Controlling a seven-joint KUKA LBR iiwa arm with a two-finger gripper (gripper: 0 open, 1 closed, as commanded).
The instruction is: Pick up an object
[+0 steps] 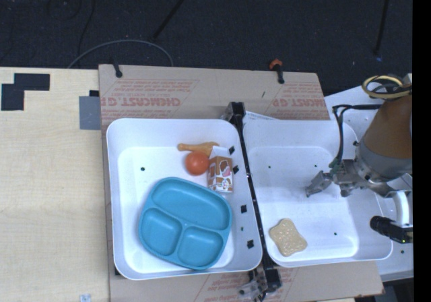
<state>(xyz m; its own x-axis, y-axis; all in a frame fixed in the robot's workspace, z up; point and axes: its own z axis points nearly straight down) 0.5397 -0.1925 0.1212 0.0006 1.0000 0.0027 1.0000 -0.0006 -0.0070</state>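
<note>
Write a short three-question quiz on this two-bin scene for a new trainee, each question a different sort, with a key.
1. True or false: the blue divided plate lies in the left bin.
2. Multiple choice: what lies near the front of the right bin? A) a tan cracker-like piece B) a green bottle C) a metal spoon
3. Fill in: the small printed carton stands beside a round ____ ball.

Key
1. True.
2. A, the tan cracker-like piece; the gripper is over the same bin, farther back, apart from it.
3. Orange-red. A small orange piece lies just behind the ball.
</note>
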